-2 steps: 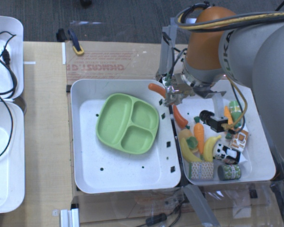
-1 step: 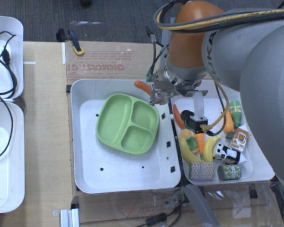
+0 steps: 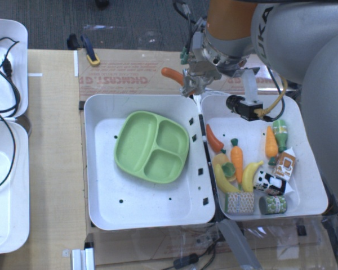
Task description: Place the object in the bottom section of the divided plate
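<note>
grey arm's gripper (image 3: 187, 88) above the rim between the two bins, fingers closed on an orange carrot-like object (image 3: 172, 75), green divided plate (image 3: 152, 146) in the left bin (image 3: 101, 207), toy foods crowding the right bin (image 3: 312, 196)

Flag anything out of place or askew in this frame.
An orange carrot-shaped toy sits at the gripper, above the far rim of the left white bin, away from the green divided plate, which lies rotated in the bin.
</note>
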Robot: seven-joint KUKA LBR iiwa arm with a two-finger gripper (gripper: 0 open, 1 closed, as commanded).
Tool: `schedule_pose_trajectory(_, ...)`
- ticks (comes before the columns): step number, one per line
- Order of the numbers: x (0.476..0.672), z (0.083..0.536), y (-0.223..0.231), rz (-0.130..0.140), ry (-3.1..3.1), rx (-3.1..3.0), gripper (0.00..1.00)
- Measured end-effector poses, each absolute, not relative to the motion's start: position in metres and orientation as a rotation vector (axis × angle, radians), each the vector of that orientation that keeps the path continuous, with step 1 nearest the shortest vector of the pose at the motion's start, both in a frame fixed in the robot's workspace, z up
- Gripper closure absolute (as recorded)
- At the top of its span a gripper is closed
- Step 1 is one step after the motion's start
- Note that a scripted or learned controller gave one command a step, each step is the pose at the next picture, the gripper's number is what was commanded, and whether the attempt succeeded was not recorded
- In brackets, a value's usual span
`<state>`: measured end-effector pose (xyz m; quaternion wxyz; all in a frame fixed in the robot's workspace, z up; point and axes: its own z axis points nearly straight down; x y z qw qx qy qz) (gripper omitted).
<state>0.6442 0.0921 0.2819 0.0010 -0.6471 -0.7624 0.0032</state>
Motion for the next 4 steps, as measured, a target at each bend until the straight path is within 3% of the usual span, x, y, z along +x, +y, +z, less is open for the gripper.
schedule_pose_trajectory(1, 0.568, 0.205, 0.142, 0.014, -2.397, -2.024, 1.0)
schedule_pose_trajectory(2, 0.568, 0.205, 0.142, 0.013, -2.396, -2.026, 0.0)
schedule_pose_trajectory(3, 0.569, 0.209, 0.14, 0.026, -2.39, -2.027, 1.0)
schedule_pose_trajectory(4, 0.568, 0.118, 0.207, 0.014, -2.471, -1.933, 1.0)
